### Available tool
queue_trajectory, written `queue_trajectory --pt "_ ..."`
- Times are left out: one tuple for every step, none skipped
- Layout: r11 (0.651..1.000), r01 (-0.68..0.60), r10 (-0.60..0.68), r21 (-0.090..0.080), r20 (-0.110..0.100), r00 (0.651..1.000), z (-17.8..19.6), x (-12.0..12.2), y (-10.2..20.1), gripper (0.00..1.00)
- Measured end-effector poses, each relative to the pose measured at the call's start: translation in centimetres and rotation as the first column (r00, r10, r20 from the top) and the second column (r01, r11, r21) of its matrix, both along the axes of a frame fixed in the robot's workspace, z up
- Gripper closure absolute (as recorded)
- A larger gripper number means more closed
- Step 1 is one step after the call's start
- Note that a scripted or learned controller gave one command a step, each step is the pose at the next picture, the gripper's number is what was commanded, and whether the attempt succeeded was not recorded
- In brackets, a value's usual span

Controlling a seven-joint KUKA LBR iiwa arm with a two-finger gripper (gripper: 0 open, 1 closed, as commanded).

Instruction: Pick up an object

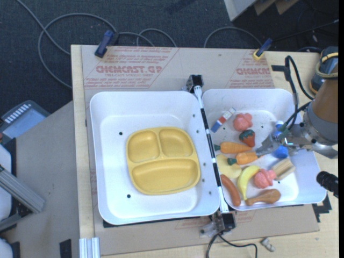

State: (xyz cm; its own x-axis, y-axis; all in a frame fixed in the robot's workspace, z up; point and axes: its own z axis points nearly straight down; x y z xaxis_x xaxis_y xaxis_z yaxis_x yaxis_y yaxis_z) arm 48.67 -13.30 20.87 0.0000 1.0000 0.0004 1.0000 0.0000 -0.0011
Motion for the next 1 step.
queue_trajectory --pt "1.0 0.001 -0.001 -0.001 0.003 1.0 -12.35 0.69 0.82 0.0"
